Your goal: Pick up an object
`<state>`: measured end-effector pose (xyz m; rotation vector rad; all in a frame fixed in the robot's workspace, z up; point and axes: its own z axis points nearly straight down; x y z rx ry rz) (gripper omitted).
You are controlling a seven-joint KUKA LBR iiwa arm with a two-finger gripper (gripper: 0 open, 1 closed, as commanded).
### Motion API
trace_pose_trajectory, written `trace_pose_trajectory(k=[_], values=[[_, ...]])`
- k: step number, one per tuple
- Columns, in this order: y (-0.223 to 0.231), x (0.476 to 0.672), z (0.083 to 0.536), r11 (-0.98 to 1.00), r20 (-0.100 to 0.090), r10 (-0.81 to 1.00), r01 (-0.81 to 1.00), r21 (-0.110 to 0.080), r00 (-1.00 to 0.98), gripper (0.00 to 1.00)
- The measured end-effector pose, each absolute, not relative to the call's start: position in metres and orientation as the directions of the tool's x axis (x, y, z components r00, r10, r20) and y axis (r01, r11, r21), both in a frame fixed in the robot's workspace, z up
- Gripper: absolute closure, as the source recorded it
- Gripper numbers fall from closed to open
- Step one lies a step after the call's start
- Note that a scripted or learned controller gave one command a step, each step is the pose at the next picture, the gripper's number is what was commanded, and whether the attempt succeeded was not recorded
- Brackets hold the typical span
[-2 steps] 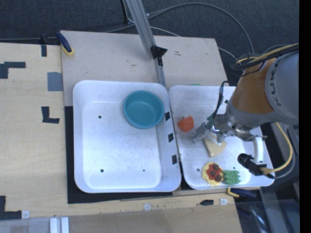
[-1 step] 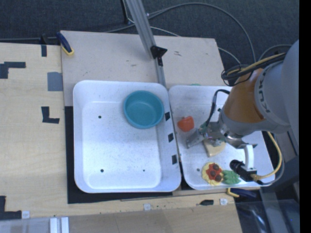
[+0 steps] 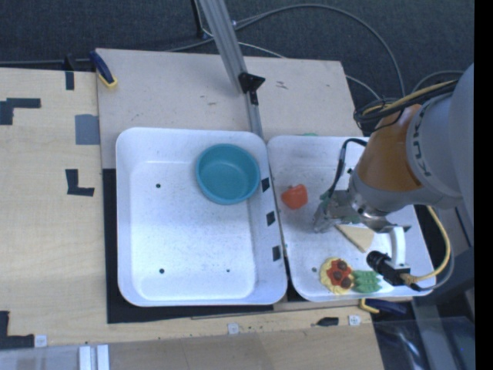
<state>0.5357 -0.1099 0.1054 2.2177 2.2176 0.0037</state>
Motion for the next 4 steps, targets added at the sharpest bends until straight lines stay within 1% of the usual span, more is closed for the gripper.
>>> trace_pose_trajectory(k=[1,2,3,4], values=[[-0.111,0.537,0.147,0.000,0.000,1.000,1.000,0.002,0.000,1.00],[-0.110,0.537,0.209,0.001,-0.001,1.000,1.000,0.005,-0.001,1.00],[-0.110,0.538,0.225,0.000,0.000,1.000,1.000,0.001,0.000,1.00],[-0.060,0.548,0.216,0.004,0.001,1.000,1.000,-0.001,-0.004,1.00]])
